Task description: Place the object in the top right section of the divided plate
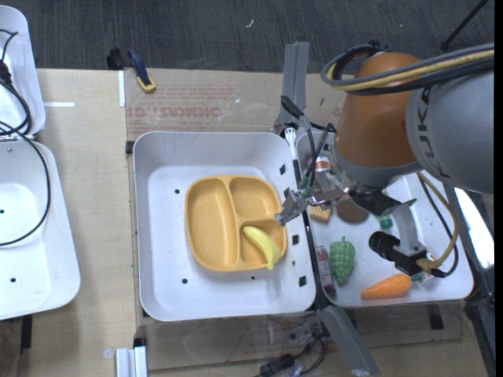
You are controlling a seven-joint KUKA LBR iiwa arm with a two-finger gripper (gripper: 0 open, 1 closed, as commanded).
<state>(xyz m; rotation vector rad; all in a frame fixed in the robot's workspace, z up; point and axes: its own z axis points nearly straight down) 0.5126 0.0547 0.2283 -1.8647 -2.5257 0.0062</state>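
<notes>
A yellow divided plate (214, 222) lies in the middle of the left white bin (157, 210). It has one long section on the left and two smaller ones on the right. A yellow banana (263, 244) rests in the lower right section, its end reaching the plate's rim. The upper right section (250, 197) has nothing in it. My gripper (289, 209) hangs over the plate's right rim, just above and to the right of the banana. Nothing shows in its grasp.
The right bin (452, 285) holds a green bumpy fruit (342, 259), an orange carrot (387, 287), a brown round piece (352, 210) and a small tan item (318, 213). My arm (385, 124) covers much of that bin. A blue-handled tool (140, 71) lies at the bench's back.
</notes>
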